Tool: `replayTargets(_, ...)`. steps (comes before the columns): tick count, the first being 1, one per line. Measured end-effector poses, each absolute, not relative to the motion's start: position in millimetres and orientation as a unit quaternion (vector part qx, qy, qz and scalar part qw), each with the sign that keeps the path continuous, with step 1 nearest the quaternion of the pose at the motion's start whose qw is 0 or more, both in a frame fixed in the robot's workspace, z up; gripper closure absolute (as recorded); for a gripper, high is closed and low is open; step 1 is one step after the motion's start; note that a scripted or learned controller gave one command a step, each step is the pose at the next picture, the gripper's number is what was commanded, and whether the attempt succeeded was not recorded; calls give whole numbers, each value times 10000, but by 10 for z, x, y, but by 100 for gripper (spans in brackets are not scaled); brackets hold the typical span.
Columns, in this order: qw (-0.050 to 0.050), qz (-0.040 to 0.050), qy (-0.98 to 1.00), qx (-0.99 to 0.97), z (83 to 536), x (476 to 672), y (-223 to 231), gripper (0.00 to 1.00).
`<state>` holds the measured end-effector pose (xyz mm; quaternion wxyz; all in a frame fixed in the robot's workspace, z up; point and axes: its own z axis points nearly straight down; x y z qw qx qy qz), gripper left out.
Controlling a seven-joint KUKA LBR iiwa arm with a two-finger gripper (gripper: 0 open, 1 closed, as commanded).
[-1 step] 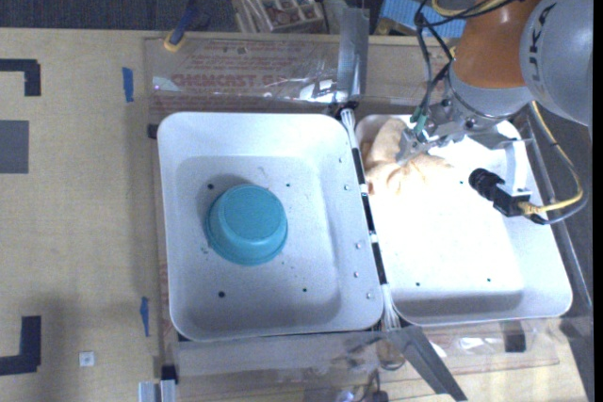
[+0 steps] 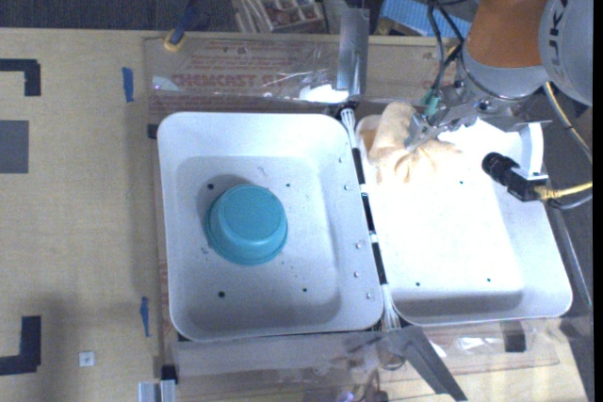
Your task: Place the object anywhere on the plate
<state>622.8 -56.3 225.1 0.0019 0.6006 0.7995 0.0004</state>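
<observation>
The gripper point(image 2: 426, 120) sits at the upper left of the right bin point(image 2: 471, 292), its fingers apparently pinching a tan crumpled cloth point(image 2: 400, 151) there, though glare leaves the hold uncertain. The blue plate point(image 2: 247, 222), upturned, lies in the left bin point(image 2: 320, 165), well apart. Risk: the limp cloth may slip free or snag the divider during transfer.

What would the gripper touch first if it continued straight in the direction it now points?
Probably the crumpled tan cloth in the right bin: the gripper points down-left over it. Its height above the cloth is unclear from this slanted view.
</observation>
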Motion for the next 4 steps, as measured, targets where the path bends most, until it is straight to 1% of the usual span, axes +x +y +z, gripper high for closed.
replayTargets(1,14,4,9029,4297,2238,6296,36,100)
replayTargets(2,39,15,9703,2420,2318,6447,475,100)
replayTargets(3,44,16,9989,457,2262,6457,919,100)
replayTargets(4,49,18,9989,458,2269,6459,918,0)
